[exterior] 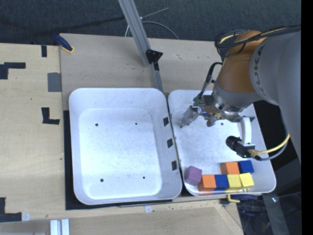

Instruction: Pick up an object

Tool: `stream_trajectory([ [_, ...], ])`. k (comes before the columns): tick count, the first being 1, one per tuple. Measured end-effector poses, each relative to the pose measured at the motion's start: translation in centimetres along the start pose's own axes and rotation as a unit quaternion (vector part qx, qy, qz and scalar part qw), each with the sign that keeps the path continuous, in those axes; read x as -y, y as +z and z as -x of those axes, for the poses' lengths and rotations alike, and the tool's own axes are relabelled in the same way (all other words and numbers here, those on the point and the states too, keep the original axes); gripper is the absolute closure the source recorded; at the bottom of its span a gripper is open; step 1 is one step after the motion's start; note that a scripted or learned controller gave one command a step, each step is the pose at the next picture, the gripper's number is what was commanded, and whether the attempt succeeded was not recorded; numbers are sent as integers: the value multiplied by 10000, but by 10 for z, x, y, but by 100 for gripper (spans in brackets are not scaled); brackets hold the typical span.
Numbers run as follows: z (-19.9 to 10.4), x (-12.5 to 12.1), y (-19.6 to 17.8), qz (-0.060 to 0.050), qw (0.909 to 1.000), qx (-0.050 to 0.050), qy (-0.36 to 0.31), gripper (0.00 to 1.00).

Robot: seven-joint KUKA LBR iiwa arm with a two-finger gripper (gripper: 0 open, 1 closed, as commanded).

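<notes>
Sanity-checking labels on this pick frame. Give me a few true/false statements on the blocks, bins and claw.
1. The blocks sit in the right bin. True.
2. The purple block lies in the left bin. False: it lies in the right bin, left of the other blocks.
3. The claw hangs over the right bin's far end, apart from the blocks. True.
4. The claw grips an orange block. False: that block lies on the bin floor in the near row.
5. Two yellow blocks lie at the near row's right end. True.
</notes>
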State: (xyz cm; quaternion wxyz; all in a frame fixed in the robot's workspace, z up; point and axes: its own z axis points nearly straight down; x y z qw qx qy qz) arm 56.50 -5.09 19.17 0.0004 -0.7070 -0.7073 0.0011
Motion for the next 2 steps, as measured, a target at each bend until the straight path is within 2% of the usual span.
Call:
stream_trajectory([
  [1,-51,11,0,-2,10000,-8,-25,0],
  [2,-120,5,0,2,10000,-16,-44,0],
])
